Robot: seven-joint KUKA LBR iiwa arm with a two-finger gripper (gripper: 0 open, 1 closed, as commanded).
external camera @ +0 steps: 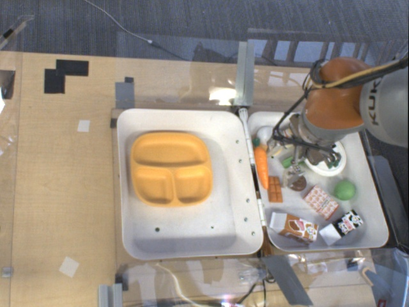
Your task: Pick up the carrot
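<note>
Wooden desk point(57, 190) under everything, pale grain, a few black tape marks at the far left. On it, two shallow white bins side by side so that a thing lifted from one can be set in the other.

Left bin point(192, 235): holds a yellow divided tray point(171, 168), lying flat near the middle, compartments up, presumably waiting to receive things.

Right bin point(377, 226): crowded. My arm point(335, 101) comes in from the right, orange band over the far half of this bin, wrist pointing down.

My gripper point(300, 162) hangs below the wrist, over a white plate point(339, 165) and just right of the carrot. Dark and cluttered beneath the wrist; I cannot tell whether my fingers are spread or pressed together, and I see nothing between them.

Carrot point(261, 165): orange, lying lengthwise tight against the left wall of the right bin, upper end near a small white round thing. That wall leaves little room on its left side, so a grasp probably wants the fingers closing along the wall, not across it.

Smaller pieces, nearer edge: brown chocolate bar point(275, 188) just below the carrot, pink patterned packet point(321, 201), brown carton point(299, 229), cow-print carton point(349, 222), green ball point(346, 189).

Judgement: approach stage; carrot not yet lifted.
</note>
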